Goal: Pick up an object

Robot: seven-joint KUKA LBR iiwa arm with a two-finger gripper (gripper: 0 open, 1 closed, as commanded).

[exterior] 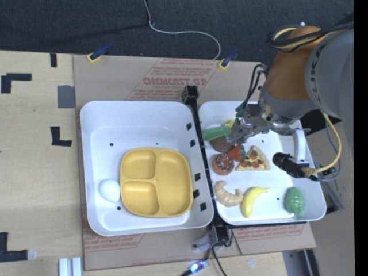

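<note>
Bins sit side by side: the left bin (pixel 98 125) holds a yellow plate (pixel 156 182) and a white egg (pixel 109 190). The right bin (pixel 313 211) holds a banana (pixel 252 200), pizza slice (pixel 253 160), and donut (pixel 223 164). The gripper (pixel 237 135) hangs low over the right bin's far left corner.

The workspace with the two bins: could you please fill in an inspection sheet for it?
Surface: wooden bench under a cardboard sheet bearing two white bins.
Job's things: right bin holds a pizza slice, donut, croissant, banana, green lumpy toy and a green item.
Clutter: left bin holds a yellow divided plate and a white ball.
Grippers: gripper low over the right bin's far left part.
Cables: white cable on the dark cloth; yellow cable on the arm.
Surroundings: dark cloth beyond the bench.
</note>
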